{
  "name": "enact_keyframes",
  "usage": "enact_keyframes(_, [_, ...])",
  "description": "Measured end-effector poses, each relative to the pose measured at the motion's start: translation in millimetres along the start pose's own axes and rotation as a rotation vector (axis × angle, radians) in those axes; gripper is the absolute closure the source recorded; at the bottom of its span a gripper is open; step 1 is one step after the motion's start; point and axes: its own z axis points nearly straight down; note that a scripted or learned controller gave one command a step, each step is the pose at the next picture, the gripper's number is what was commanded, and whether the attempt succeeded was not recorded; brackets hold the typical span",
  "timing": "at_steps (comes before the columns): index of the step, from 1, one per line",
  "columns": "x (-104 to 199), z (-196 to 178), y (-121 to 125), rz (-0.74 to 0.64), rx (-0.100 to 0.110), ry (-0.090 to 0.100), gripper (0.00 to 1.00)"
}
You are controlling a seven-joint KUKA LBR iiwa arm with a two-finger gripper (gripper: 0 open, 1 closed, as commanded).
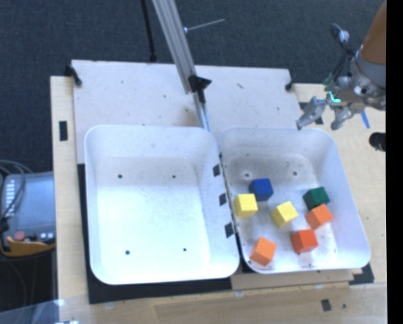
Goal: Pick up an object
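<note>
Gripper [325,117] hangs above the right bin's [346,174] far rim, fingers apart and seemingly holding nothing; 7 blocks lie inside it, blue block [261,188] farthest back

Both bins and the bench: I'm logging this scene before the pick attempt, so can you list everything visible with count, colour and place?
Blue cube: 1, blue, right bin, toward its far middle.
Yellow cubes: 2, yellow, right bin centre, one by the left wall, the other to its right.
Green cube: 1, dark green, right bin, right side.
Orange cubes: 2, orange, one just below the green cube, one at the near left corner.
Red cube: 1, red-orange, right bin, near side.
Right bin: 1, white.
Left bin: 1, white, beside the right bin.
Metal pole: 1, silver, slanting behind the bins.
Gripper: 1, grey, open, above the right bin's far right corner.
</note>
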Motion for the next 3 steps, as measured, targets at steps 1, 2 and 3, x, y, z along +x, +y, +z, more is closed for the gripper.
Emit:
enact_keyframes(1, [0, -3, 1, -0.004, -0.003, -0.002, 0.0])
enact_keyframes(2, [-8, 41, -1, 0.002, 0.0, -0.001, 0.0])
enact_keyframes(3, [-10, 83, 2, 0.003, 0.0, -0.001, 0.0])
